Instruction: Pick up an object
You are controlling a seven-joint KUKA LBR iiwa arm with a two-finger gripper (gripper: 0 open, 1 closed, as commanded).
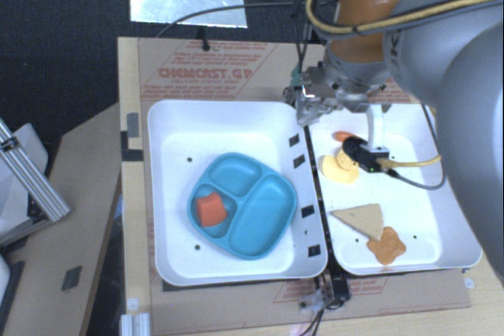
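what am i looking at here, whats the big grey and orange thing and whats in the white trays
The big grey shape with the orange band is a robot arm, reaching in from the right. One camera, fixed above the bench, looks down at a slant. The arm's gripper hangs over the back of the wall where two white bins meet; whether it holds anything cannot be told. The left bin holds a blue divided plate with an orange block in one compartment. The right bin holds a yellow piece, a small orange piece, a tan wedge and a brown cookie-like shape.
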